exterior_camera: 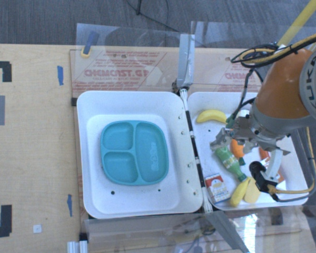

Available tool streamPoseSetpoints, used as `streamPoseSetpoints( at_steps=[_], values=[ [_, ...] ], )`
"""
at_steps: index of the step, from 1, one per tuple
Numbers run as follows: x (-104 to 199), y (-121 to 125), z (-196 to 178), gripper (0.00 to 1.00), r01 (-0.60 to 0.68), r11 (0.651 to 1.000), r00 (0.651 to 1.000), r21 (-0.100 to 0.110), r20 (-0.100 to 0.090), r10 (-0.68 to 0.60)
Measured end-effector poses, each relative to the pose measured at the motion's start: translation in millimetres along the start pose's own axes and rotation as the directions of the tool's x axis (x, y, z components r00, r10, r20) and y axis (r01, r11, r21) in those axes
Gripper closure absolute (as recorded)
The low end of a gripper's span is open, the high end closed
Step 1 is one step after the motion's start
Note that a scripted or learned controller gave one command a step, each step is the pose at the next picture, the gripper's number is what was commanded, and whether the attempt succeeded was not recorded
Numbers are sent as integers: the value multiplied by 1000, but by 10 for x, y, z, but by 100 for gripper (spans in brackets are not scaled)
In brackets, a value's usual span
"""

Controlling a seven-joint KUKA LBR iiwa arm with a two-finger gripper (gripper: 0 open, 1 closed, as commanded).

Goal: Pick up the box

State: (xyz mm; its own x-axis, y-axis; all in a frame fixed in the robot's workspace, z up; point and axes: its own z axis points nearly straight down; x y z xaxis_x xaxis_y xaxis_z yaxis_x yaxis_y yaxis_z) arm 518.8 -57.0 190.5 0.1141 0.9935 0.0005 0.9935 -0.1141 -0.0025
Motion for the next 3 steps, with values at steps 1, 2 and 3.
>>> streamPoseSetpoints(
  at_steps=[1,2,3],
  values=[
    [-688,-254,1026,0,106,994,994,-10,2,-106],
    [-269,-361,66,0,49,999,999,-2,0,-49],
    [869,-500,70,0,-97,995,995,-1,1,97]
  ],
)
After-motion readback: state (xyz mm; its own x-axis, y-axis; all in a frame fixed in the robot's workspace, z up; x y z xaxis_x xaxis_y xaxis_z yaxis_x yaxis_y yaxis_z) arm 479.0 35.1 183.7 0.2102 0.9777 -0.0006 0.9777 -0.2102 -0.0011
